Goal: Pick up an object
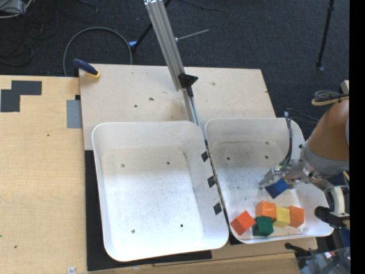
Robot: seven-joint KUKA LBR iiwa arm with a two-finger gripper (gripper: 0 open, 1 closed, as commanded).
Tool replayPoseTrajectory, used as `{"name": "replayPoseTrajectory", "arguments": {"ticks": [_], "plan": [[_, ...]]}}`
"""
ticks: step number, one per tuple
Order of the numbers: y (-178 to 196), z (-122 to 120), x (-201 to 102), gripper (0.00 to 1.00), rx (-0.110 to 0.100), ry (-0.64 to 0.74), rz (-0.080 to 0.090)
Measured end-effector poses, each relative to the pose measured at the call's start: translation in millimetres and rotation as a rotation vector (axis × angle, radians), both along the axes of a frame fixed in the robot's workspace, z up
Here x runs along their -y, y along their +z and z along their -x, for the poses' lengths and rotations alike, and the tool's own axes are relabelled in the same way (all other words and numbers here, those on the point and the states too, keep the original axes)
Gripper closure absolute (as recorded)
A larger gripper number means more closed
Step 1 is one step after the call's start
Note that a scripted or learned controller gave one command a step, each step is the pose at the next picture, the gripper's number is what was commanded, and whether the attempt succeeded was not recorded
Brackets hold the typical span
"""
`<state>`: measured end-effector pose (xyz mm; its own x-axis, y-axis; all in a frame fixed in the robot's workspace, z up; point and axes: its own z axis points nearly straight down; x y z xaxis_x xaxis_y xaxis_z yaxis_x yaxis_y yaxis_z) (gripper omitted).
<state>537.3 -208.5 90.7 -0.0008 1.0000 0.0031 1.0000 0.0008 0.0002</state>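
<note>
Nearest you, a cluster of blocks crowds the right bin's (251, 131) front corner: orange block (243, 221), green block (263, 226), yellow block (282, 217) and two more orange ones, touching and close to the rim, so you get little side room there. Just behind them the claw (276, 182) clenches a blue block (277, 188) between its fingers, tilted, apparently just above the floor. Your open room lies upward and toward the left bin (148, 187).

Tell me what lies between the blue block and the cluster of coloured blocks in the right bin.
Camera view: a short stretch of bare white bin floor separates the blue block at the gripper from the orange block heading the cluster.
</note>
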Motion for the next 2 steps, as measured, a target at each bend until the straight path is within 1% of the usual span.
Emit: {"name": "replayPoseTrajectory", "arguments": {"ticks": [1, 2], "plan": [[10.4, 1.2, 0.8, 1.0, -0.001, -0.004, 0.0], [48.8, -16.9, -108.1, 1.0, 0.0, 0.007, -0.001]]}}
